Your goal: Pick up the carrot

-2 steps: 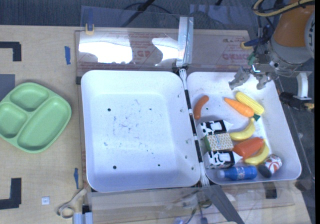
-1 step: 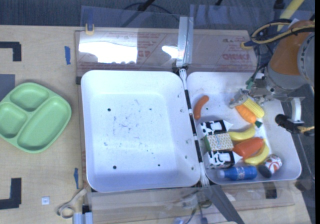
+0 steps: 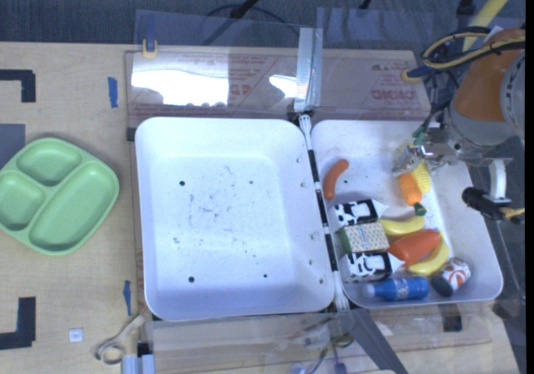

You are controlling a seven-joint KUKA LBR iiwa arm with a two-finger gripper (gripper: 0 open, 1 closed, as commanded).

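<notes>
The carrot [image 3: 410,189], a short orange piece with a green tip toward the camera, lies in the right bin [image 3: 480,235] near its right side. A yellow corn cob [image 3: 422,175] rests against it. My gripper [image 3: 415,154] hangs from the grey arm with the orange band [image 3: 484,88], just above and behind the carrot and the corn, close to both. I see nothing clearly between its tips.
The right bin also holds an orange-red sausage [image 3: 335,178], black-and-white blocks [image 3: 357,213], a speckled box [image 3: 365,237], two bananas [image 3: 403,224], a red pepper [image 3: 415,245], a blue bottle [image 3: 399,289] and a small ball [image 3: 453,275]. The left bin [image 3: 225,214] sits beside it. A green divided plate [image 3: 55,194] lies far left.
</notes>
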